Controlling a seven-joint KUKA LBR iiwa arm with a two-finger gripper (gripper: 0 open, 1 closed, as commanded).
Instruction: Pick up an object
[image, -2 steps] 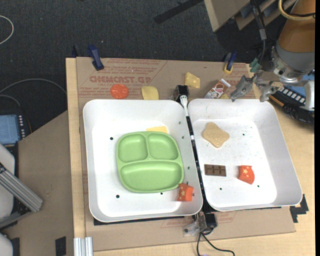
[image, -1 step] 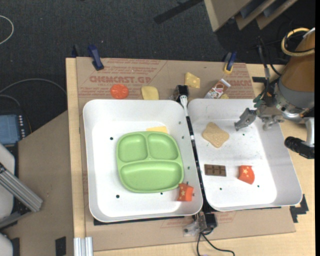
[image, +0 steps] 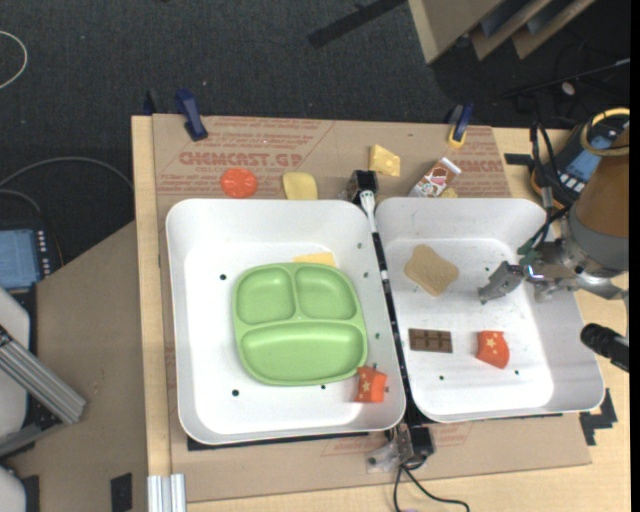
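The right bin holds a tan toy bread slice, a brown chocolate bar and a small red-orange piece. My gripper hangs over this bin, to the right of the bread slice and above the red-orange piece, with nothing seen in it. In the left bin lie a green divided plate, a pale yellow piece behind the plate, and an orange-red piece at the front right corner.
Behind the bins on the cardboard lie an orange round piece, a yellow piece, a yellow wedge, a small carton and a black marker. Blue clamps hold the back edge.
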